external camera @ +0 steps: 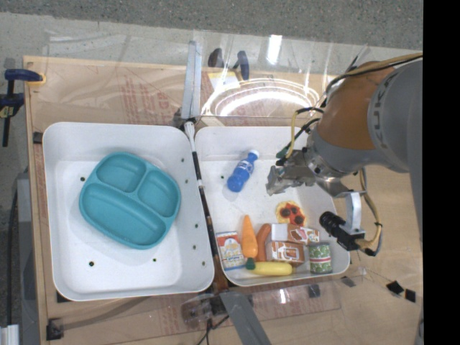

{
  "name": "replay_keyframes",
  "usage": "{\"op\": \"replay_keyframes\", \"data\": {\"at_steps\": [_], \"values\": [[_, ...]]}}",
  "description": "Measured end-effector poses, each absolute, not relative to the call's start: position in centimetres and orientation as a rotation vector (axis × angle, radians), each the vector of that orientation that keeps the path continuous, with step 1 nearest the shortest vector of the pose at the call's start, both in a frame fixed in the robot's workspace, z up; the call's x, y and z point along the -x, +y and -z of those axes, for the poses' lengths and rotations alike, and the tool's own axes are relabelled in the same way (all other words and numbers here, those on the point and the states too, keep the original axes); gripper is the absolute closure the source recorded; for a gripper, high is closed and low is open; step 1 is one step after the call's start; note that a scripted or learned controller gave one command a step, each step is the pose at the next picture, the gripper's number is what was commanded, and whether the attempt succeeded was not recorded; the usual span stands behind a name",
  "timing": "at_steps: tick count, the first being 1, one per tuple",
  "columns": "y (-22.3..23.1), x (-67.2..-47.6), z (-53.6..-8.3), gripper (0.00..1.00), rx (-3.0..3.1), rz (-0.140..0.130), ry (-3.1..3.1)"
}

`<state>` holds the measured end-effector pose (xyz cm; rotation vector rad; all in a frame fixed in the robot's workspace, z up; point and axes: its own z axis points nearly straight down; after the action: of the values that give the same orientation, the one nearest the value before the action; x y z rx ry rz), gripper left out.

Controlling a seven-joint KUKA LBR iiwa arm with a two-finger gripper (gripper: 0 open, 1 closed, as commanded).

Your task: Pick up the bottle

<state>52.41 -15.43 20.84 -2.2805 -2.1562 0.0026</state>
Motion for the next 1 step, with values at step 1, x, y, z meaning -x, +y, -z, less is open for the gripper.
{"op": "replay_keyframes", "data": {"at_steps": [1], "values": [[-15.43, -52.41, -20.84, 0.00, 2.281, -0.003, -2.156]]}}
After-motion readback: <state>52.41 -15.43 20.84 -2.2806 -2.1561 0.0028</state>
